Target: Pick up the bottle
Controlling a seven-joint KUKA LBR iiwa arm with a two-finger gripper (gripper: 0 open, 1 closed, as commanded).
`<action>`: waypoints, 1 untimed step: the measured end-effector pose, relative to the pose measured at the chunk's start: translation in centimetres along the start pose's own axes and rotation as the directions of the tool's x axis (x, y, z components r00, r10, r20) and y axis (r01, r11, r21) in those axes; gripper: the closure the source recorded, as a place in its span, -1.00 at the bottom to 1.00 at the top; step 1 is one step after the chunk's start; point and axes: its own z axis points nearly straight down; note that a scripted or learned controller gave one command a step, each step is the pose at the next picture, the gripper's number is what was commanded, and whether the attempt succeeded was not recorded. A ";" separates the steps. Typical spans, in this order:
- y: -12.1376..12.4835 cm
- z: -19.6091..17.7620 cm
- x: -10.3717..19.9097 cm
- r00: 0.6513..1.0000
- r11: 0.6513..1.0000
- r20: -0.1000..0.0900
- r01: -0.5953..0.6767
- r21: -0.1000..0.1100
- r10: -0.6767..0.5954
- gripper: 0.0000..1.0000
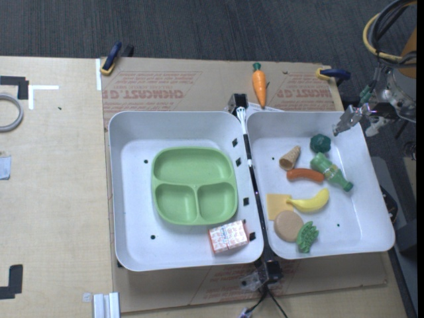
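Camera view: lay untouched in the right bin [371,177], the green bottle [330,171], just right of the orange sausage [305,175]. Hovered off the far right rim, well apart, gripper [356,119]; finger state impossible to tell. Judged: reach, grasp and lift all left

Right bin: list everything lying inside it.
Inside the right bin: a green bottle, dark green ball, cone, sausage, banana, cheese slice, round cookie and broccoli. Whatever lies beneath them is covered.
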 end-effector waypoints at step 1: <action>0.1 -1.0 0.0 1.000 1.000 0.002 0.003 -0.001 -0.003 1.00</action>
